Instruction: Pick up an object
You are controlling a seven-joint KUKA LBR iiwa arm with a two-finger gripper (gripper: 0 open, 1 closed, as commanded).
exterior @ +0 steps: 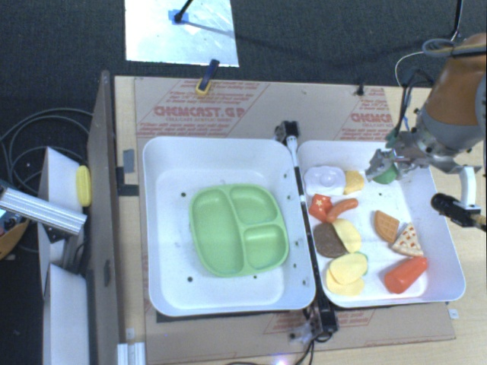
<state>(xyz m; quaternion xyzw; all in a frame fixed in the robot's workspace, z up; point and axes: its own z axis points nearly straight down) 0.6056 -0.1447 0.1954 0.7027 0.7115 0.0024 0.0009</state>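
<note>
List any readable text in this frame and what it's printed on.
"CHEMCAST" in red capitals, with a few blurred characters after it, on the brown paper-faced sheet under the two white bins, at its upper left.
The same red print repeats at the sheet's upper right, slanted and too blurred to read.
More red print shows on the sheet's front edge, too small to read.
No text shows on the green divided plate or the toy food pieces.

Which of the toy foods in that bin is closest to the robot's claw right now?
The small green piece at the far edge of the right bin. It sits right at the gripper, while the yellow piece lies a little to its left and the others lie farther off.
</note>
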